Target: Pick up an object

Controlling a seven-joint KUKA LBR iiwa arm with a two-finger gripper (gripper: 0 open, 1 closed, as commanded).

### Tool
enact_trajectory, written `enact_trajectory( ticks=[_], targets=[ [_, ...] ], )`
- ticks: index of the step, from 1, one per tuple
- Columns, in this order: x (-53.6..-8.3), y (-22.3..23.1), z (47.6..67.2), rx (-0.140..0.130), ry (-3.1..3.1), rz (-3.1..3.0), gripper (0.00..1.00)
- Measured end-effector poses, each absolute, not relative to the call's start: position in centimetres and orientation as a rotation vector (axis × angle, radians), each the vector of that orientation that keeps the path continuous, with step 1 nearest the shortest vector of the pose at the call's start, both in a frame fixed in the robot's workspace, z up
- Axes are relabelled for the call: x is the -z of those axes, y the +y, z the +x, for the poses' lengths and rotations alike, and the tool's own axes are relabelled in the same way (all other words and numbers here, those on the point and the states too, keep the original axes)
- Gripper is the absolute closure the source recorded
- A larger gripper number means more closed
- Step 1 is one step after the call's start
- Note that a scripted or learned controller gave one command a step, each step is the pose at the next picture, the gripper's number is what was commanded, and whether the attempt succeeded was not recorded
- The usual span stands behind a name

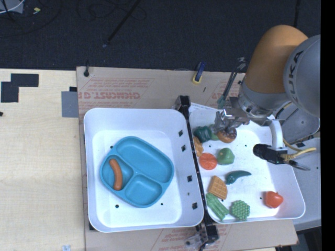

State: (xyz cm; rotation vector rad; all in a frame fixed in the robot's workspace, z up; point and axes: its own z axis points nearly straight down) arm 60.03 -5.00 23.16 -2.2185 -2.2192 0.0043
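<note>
Although the grey two-finger gripper (pixel 226 123) is down at the back edge of the right-hand shallow white bin (pixel 298 205), nothing is lifted yet — the pick looks unfinished. Whether it is parted or closed I cannot tell. Directly beneath it lies a round brown-orange toy food piece (pixel 227 136), touching a dark green one (pixel 203 134); that seems the likely target. Left to do: grip and raise. The blue divided plastic tray (pixel 137 170) sits mid-floor in the left-hand white bin (pixel 97 124), holding an orange toy sausage (pixel 116 173).

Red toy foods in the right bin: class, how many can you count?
2: a red tomato near the bin's left wall, and a red one by its front right corner. The arm may hide more.
</note>
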Motion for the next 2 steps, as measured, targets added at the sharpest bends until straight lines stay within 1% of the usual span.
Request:
enact_trajectory(
  ticks=[1,2],
  targets=[
    [-22.9,-5.2,61.7,0.0,-2.226,-2.216,1.0],
    [-23.2,-5.6,59.7,-0.004,-2.219,-2.219,1.0]
  ],
)
